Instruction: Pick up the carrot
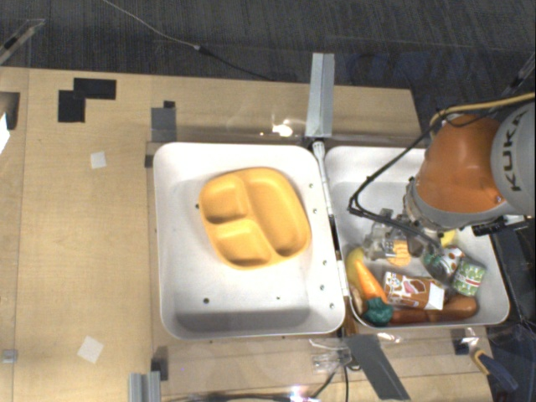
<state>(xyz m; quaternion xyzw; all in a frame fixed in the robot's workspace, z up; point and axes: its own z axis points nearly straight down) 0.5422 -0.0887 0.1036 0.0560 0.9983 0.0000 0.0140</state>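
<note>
"KU" reads on arm (515, 153); carton (413, 291) label illegible.

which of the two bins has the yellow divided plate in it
The left bin: the yellow divided plate lies alone in it. The right bin holds the carrot, a small carton and other toy food under the hand.
</note>
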